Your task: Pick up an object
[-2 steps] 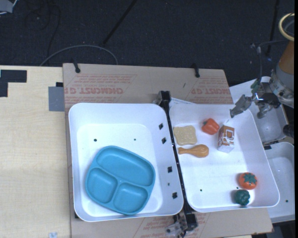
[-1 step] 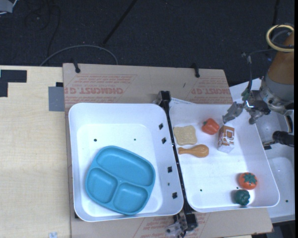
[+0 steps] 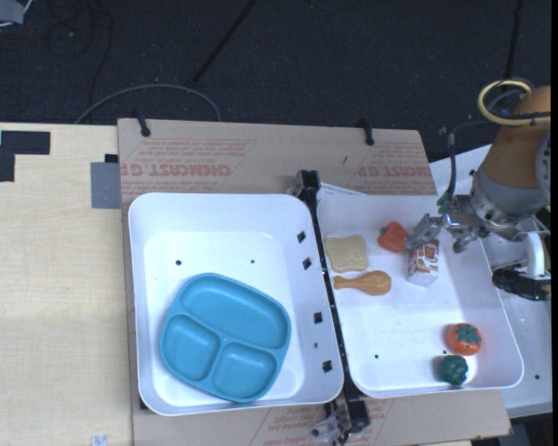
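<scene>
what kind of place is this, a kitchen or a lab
Most likely a robotics lab bench, not a kitchen: a robot arm reaches over two white bins, the food looks like toys, and cables trail across the dark floor behind.

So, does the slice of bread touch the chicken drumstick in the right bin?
Cannot tell. In the camera view the bread slice lies just above the drumstick; their edges come very close, and neither a gap nor contact shows plainly.

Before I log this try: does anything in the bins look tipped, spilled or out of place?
Little stands out. The small carton in the right bin sits tilted just under the gripper, not flat. The toy drumstick, bread slice, tomato and blue divided plate lie undisturbed.
</scene>
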Robot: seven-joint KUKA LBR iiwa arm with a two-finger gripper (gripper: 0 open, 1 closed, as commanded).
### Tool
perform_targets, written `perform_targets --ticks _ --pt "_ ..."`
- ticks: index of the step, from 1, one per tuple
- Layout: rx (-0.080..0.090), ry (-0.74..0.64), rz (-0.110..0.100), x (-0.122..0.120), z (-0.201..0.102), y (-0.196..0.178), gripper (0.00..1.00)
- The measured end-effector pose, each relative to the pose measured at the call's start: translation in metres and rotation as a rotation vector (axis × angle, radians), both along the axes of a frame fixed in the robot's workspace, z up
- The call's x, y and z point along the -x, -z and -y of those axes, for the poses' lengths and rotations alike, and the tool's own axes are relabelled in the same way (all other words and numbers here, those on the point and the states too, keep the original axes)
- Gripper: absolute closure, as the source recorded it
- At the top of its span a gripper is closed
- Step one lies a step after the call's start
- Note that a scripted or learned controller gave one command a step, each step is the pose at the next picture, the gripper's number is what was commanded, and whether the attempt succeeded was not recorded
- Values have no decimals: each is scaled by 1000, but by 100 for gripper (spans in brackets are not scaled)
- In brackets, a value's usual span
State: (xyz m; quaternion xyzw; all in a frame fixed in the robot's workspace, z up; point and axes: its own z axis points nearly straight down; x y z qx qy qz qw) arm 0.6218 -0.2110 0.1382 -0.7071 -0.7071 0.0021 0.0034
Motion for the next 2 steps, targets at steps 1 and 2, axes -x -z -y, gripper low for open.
perform_targets --ticks 1,2 --pt "0 0 1 1 -2 53 0" --pt "2 -1 7 -1 -1 39 100"
